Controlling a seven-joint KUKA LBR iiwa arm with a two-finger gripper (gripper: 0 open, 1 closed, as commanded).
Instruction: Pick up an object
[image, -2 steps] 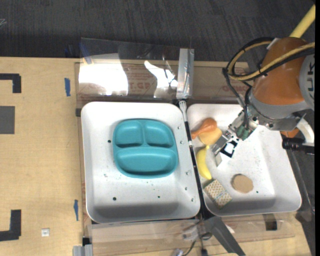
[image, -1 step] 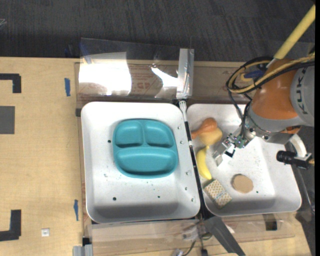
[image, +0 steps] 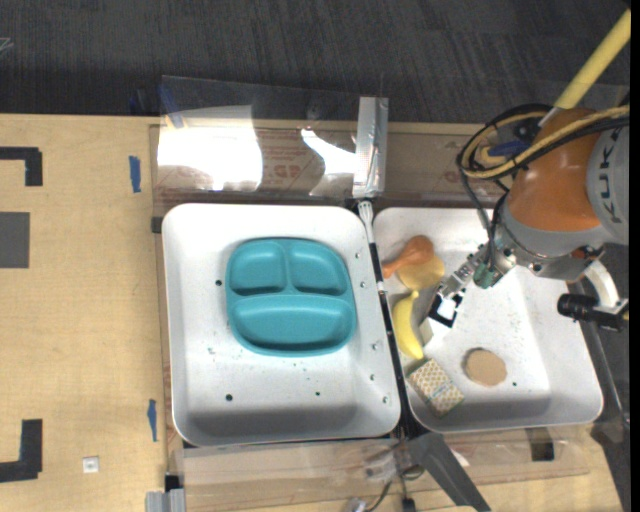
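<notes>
Banana (image: 407, 328) lies in the right white bin (image: 560, 395); hand (image: 447, 300) beside it, grip state unclear.

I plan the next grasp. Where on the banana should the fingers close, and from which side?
Probably the banana's middle, from above, closing across its narrow width. It lies flat and lengthwise against the right bin's left wall, so a sideways approach looks blocked.

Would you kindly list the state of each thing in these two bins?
Teal divided plate: upright, flat in the left bin.
Banana: lying along the right bin's left wall.
Orange toy: resting at the back.
Round cookie: lying flat.
Patterned block: tilted.
Hand: low over the banana.
</notes>
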